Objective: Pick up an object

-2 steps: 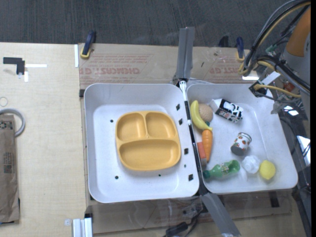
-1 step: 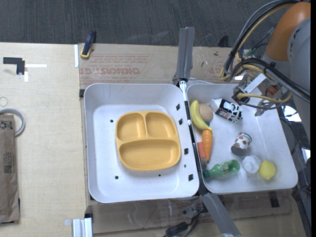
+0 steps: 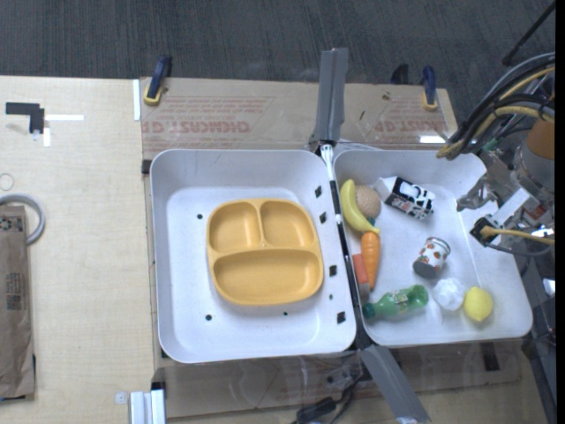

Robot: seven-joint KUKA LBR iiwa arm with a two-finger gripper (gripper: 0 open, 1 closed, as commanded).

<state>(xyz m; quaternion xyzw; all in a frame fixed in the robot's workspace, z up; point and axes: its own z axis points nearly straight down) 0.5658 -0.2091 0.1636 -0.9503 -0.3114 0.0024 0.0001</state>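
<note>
Presently the hand (image 3: 494, 223) is seen at the right bin's (image 3: 508, 325) right rim, its state not to be told. Within that bin are noted a banana (image 3: 353, 206), carrot (image 3: 371, 256), green bottle (image 3: 397, 302), lemon (image 3: 478, 304), small patterned cup (image 3: 432, 255) and black-and-white carton (image 3: 410, 198). A yellow divided plate (image 3: 264, 251) is held by the left bin (image 3: 168, 263)

The room was bright, with soft, even light from above. The two white bins (image 3: 168, 263) shone the most, almost too white at their rims. Only thin, pale shadows lay under the yellow plate (image 3: 265, 252) and the small toys. The dark floor at twelve o'clock looked grainy. Everything looked a little soft, and the arm (image 3: 530, 175) at three o'clock was blurry.
</note>
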